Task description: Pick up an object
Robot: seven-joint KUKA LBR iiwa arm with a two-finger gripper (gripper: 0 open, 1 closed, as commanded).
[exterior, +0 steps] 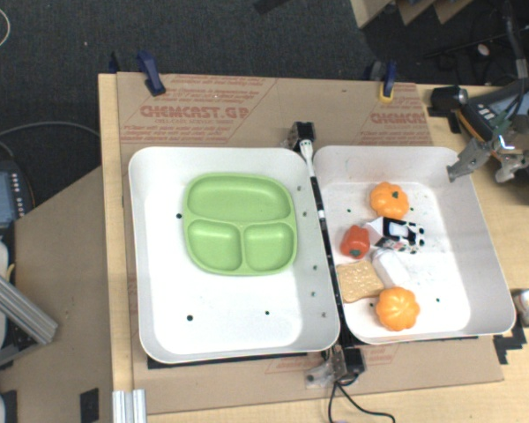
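Camera view: the gripper (463,167) is seen at the right bin's (476,263) far-right edge; finger state cannot be told. A centred descent is advised over 1 isolated orange pumpkin (398,307).

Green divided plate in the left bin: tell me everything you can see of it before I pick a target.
The green divided plate is pale green, looks like matte plastic, with rounded corners and three compartments: one wide at the far side, two smaller nearer the camera. It lies flat, right side up, on the left bin floor, toward its far half. Nothing rests in it or touches it.
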